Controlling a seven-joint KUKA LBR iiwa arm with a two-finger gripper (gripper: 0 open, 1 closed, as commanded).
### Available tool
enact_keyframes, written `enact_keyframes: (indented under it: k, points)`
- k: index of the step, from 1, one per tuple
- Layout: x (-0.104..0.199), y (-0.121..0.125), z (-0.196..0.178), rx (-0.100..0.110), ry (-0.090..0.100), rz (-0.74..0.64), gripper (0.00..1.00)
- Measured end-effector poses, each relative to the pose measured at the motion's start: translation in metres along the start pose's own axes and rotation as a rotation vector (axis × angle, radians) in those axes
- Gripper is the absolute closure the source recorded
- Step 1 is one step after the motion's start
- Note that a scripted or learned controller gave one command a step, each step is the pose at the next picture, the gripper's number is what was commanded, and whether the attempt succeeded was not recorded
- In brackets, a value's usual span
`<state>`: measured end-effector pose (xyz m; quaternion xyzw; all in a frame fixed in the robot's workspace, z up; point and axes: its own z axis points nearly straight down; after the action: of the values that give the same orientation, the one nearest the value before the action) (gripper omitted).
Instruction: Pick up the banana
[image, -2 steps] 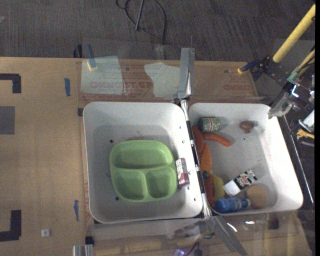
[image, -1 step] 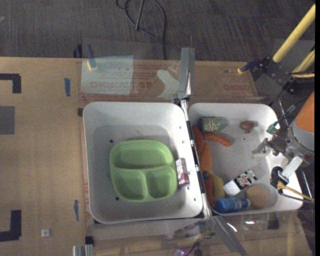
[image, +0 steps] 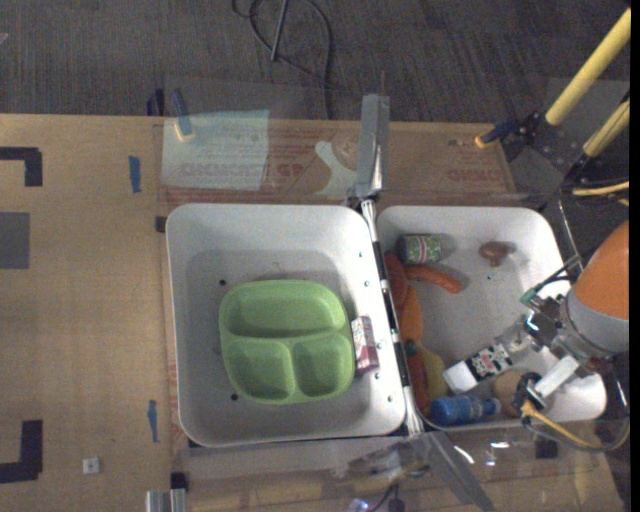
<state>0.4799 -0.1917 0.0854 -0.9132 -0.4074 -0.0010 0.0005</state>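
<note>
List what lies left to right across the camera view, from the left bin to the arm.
green divided tray → small packet → banana → white bottle → tool

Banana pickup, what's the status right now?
Gripper low in right bin, near a white bottle. Banana against the bin's left wall, not held. Blue bottle and carrot lie close by.

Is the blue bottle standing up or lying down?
Lying down. The blue bottle rests on its side along the near wall of the right bin, its length running left to right.
</note>
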Motion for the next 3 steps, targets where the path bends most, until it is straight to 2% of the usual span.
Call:
enact_keyframes:
  k: [1,2,3]
  points:
    - [0.031,0.058,-0.118,0.000,-0.003,0.277,0.00]
    - [0.015,-0.006,-0.110,0.004,-0.003,0.228,0.00]
    - [0.017,-0.017,-0.034,0.006,-0.005,0.523,0.00]
